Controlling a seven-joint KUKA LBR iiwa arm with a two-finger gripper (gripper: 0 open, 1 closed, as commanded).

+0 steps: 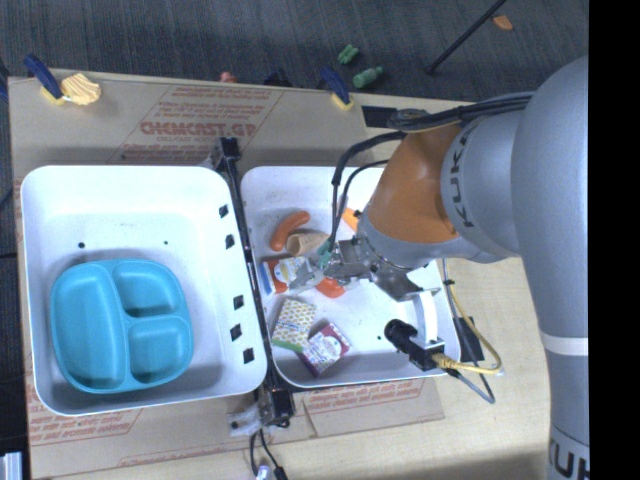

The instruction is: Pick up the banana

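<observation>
Gripper low in right white bin among small packets; finger state cannot be determined

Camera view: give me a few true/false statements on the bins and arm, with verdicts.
1. The blue divided tray lies in the left bin. True.
2. The small items are piled in the left bin. False: the hot dog, the patterned packet and the maroon packet lie in the right bin.
3. The gripper is over the right bin. True.
4. The arm's orange band hangs above the blue divided tray. False: it is above the right bin.
5. The hot dog lies nearer the bins' shared wall than the maroon packet. True.
</observation>
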